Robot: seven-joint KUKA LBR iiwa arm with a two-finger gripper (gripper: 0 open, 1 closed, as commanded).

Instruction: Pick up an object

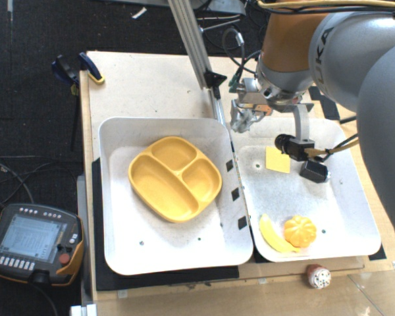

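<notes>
Tabletop [151, 68] carries two white bins side by side. Left bin [118, 242] holds a yellow divided plate [176, 178], three compartments, lying flat near the middle. Right bin [352, 206] holds my candidates: yellow square block [278, 159] at the back, orange ridged fruit [299, 231] at the front, touching a banana-like yellow piece [271, 236] on its left. A small speckled ball [319, 277] lies on the tabletop outside, in front of that bin.

My arm comes in from the right, big and grey, wrist bent down, my pincer [245, 121] hanging over the back left corner of the right bin, near the wall between the bins. Pincer state: can't tell, too blurred. Nothing visibly held.

Risk, my guess: dropping straight down here hits the bin wall or bare floor, since the block sits beside me, not under. Fruit and banana touching could mean a double or slipped grab.
</notes>
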